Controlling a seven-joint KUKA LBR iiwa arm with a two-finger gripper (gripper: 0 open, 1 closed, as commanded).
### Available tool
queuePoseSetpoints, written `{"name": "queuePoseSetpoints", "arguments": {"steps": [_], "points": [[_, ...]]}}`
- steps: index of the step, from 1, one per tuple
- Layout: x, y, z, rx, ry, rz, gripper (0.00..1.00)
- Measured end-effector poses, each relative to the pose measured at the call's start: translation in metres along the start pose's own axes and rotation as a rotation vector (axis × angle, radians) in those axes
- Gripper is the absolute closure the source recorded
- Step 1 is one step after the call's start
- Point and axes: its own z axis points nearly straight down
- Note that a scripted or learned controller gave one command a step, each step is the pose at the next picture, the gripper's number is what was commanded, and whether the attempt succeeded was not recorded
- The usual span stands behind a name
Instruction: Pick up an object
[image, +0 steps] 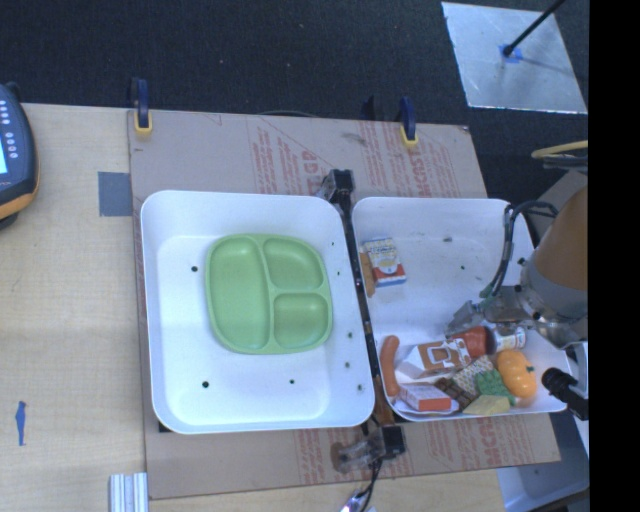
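The right bin (440, 225) holds a pile of toy food in its near right corner. In the pile are a small red bottle (483, 340), an orange fruit (516, 379), a brown-and-white packet (444, 354), a red-and-white box (428, 403) and a yellow-green piece (487, 400). A hot dog (389, 363) lies along the bin's left wall. Alone near the far left sits a small red, white and blue carton (383, 262). My gripper (474, 317) reaches in from the right and hangs low over the pile, right by the bottle. The arm's wrist (558, 268) hides the bin's right edge.
The left bin (175, 390) holds a green divided plate (269, 292). A black clip (338, 185) and cable run along the seam between the bins. A yellow-and-black pendant (14, 150) lies at the bench's far left.
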Motion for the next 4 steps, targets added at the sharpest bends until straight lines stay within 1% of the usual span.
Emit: {"name": "queuePoseSetpoints", "arguments": {"steps": [1,2,3,4], "points": [[0.02,0.084,0.027,-0.006,-0.001,-0.011,0.0],[-0.037,0.078,-0.049,-0.004,-0.002,-0.002,0.0],[-0.008,0.034,0.031,0.01,0.005,-0.004,0.0],[-0.039,0.088,0.026,-0.005,-0.002,-0.007,0.0]]}}
